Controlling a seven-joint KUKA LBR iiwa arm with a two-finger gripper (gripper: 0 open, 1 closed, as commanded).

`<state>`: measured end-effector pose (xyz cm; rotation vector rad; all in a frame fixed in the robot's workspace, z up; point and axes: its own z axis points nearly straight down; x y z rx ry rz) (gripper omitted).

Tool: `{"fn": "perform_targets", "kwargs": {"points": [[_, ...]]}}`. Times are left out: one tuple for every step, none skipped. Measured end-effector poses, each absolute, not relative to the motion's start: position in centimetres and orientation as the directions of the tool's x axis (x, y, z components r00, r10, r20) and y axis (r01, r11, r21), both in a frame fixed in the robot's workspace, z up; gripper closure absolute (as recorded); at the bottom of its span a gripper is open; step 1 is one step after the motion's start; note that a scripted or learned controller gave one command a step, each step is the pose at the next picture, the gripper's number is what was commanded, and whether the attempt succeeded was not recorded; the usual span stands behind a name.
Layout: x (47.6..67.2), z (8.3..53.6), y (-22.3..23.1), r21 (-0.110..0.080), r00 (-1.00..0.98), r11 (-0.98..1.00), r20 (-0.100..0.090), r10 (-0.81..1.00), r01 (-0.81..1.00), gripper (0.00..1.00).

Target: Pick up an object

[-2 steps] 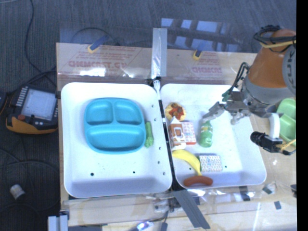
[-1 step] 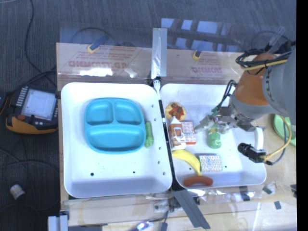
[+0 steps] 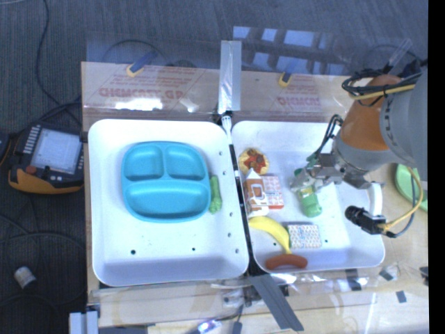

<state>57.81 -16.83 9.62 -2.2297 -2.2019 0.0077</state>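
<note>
Grey arm (image 3: 389, 127) reaching from right, claw (image 3: 309, 179) pointed downward.

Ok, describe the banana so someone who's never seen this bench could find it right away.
Start at the right bin, the one the arm reaches into. Along its near left side lies the banana, a curved yellow piece. A reddish-brown sausage lies just below it and a speckled square packet beside it; it alone is plain yellow and crescent-shaped.

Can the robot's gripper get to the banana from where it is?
Probably yes. The banana lies uncovered near the right bin's front, with nothing on top of it. The gripper hangs over the same bin, above a green object, so the way looks free.
</note>
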Motion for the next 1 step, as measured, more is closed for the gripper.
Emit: {"fn": "perform_targets", "kwargs": {"points": [[56.22, 20.46, -20.20, -0.002, 0.112, -0.112, -0.003, 0.994, 0.994, 1.00]]}}
